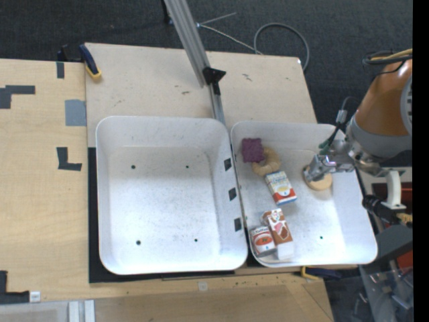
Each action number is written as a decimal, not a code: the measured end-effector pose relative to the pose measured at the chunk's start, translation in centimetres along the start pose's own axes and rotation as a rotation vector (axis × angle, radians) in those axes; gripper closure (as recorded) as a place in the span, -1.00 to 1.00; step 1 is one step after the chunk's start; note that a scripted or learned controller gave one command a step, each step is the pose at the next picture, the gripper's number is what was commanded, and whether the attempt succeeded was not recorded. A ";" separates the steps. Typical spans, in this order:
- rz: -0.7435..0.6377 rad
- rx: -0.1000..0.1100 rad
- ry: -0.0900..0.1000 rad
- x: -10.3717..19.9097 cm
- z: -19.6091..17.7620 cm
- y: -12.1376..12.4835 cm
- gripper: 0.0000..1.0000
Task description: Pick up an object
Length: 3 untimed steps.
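Observation:
In the right bin [348, 240] lie a purple block [252, 149], a tan lump [267, 161] just beside it, a small white and orange carton [281, 187], a second carton [278, 231] lower down and a small can [262, 241] next to it. My gripper [315, 174] hangs low over the bin's right half, right above a tan round object [322, 182] that peeks out under it. The fingertips are hidden by the gripper body and I cannot see whether they touch the tan object.
The left bin [161, 193] is beside the right one, with dark clips on the shared wall. A slanted metal rail [191, 39] runs in from the top to the bins' junction. The arm's orange band [385, 102] is at the right edge.

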<state>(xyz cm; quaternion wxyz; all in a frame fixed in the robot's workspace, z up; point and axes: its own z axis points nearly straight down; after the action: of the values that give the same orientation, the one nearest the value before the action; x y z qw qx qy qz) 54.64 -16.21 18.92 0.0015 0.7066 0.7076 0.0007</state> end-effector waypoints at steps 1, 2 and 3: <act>0.000 -0.002 -0.001 -0.6 -5.2 1.0 1.00; -0.001 0.005 0.000 4.8 -5.4 -0.1 1.00; -0.005 0.005 0.003 10.5 -5.7 -1.0 1.00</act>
<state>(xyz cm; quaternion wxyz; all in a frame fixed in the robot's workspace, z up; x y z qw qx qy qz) 53.63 -5.66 24.59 -0.0015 0.7048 0.7095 0.0000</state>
